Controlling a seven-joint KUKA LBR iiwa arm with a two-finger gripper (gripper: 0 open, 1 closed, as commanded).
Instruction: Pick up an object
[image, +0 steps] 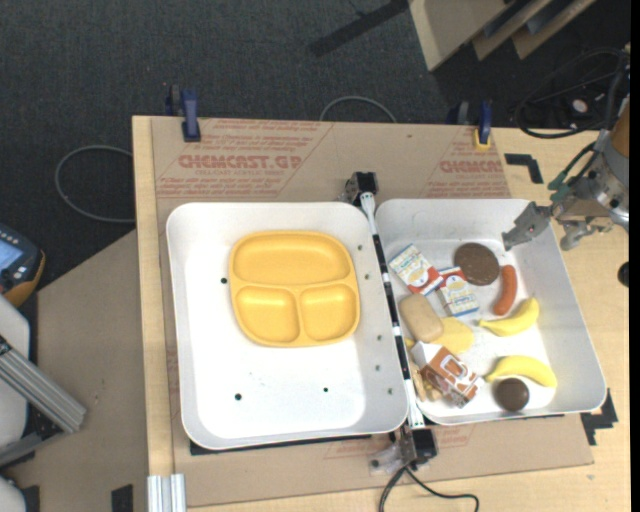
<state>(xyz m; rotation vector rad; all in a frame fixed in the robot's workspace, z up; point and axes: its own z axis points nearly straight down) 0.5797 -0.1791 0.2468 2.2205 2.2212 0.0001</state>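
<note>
A cardboard-topped desk (300, 150) carries two white bins. At the frame's right edge the pincer (548, 224) hangs over the right bin (590, 350), fingers spread, holding nothing, probably lining up a pick. Just left and below lie a brown disc (477, 264), sausage (507, 288) and bananas (512, 318). A yellow tray (294, 286) sits in the left bin (200, 330).

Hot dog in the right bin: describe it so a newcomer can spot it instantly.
Start at the right white bin, the one crowded with toy food, and look at its upper right area. The hot dog lies there, just right of the round brown patty and just above the upper banana. It is the only red-orange item there, a short sausage shape lying nearly upright in the view.
</note>
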